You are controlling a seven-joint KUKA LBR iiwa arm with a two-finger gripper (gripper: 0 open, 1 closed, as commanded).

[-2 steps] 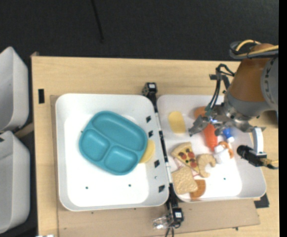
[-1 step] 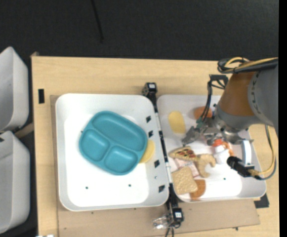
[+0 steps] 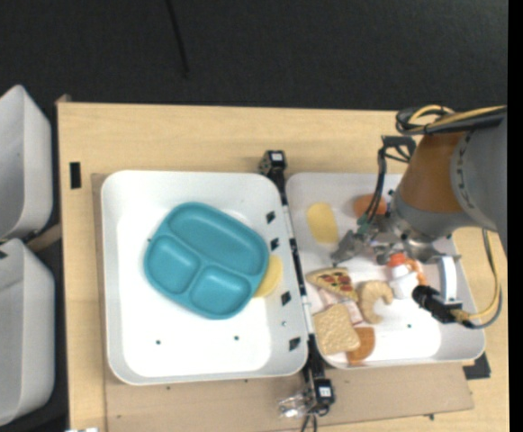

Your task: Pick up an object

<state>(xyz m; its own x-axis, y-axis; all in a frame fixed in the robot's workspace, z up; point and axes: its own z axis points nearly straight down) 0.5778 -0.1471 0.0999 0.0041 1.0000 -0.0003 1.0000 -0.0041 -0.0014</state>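
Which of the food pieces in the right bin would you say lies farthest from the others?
The yellow piece, alone near the bin's upper left; the pizza slice, toast and the rest cluster lower down.

Grey arm (image 3: 479, 165) with an orange band (image 3: 428, 174), black and yellow cables (image 3: 423, 115) looped alongside, dark metal claw (image 3: 362, 238).

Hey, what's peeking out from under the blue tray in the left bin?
A yellow piece shows at the blue tray's right edge, lying on the left bin's floor. The tray covers the rest of it, so its full shape can't be told.
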